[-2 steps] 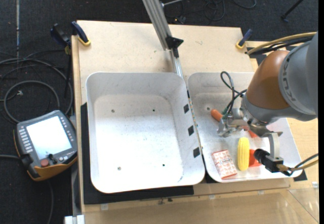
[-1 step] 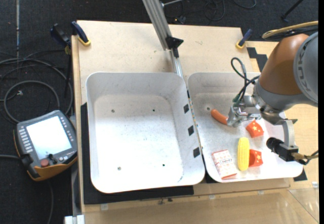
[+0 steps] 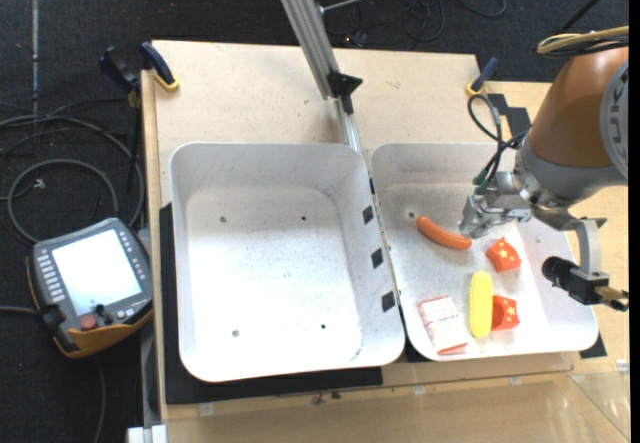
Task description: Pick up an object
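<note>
Hovering low in the right bin (image 3: 560, 336), tool (image 3: 478, 219) just beside the orange sausage (image 3: 444, 233); finger state impossible to tell. Centring over the sausage before closing, avoiding the red block (image 3: 503, 255).

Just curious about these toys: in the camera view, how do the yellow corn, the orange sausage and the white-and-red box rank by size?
1. White-and-red box, widest overall.
2. Yellow corn and orange sausage: similar length and thickness, too close to rank; the tool hides the sausage's right end.
</note>
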### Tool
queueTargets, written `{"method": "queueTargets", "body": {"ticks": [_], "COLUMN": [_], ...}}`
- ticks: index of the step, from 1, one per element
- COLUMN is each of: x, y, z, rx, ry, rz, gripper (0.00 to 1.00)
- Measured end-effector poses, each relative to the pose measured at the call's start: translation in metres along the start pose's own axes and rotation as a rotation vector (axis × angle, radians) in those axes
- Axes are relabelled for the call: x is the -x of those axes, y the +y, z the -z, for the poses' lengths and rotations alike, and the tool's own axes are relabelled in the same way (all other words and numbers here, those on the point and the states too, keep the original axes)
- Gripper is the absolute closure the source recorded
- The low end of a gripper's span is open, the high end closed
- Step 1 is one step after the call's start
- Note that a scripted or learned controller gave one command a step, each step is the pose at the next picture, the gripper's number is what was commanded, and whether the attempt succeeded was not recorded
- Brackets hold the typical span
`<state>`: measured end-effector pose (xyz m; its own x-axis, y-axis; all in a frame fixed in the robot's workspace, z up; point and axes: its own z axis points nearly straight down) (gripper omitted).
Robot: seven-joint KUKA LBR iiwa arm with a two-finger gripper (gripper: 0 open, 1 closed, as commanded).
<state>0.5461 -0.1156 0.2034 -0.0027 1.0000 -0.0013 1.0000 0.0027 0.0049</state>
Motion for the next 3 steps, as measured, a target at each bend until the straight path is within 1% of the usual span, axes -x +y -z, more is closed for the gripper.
{"method": "queueTargets", "body": {"ticks": [1,3], "x": [-0.064,-0.158], "y": [0.007,0.022], "z": [0.007,0.034], "rx": [-0.003,-0.003], "ry": [0.003,0.003], "rz": [0.006,0.006], "gripper": [1.00,1.00]}}
